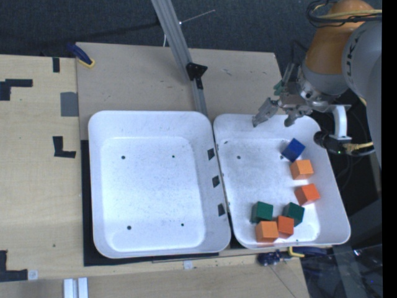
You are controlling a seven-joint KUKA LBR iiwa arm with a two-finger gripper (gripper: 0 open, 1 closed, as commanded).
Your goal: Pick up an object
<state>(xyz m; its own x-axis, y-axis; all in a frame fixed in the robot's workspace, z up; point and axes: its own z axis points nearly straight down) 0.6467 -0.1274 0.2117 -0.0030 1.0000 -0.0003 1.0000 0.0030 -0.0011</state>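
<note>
The gripper [273, 118] hangs with its fingers spread wide and holding nothing, over the far rim of the right bin [243, 166]. The blue cube [293, 149] lies inside this bin, near the gripper.

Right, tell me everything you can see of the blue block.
The blue block is a small cube, solid blue and matte, plastic or painted wood by the look. It sits turned cornerwise on the floor of the right bin, near its far right side. Nothing touches it: an orange block lies just below it, and the open gripper hangs above, apart.
</note>
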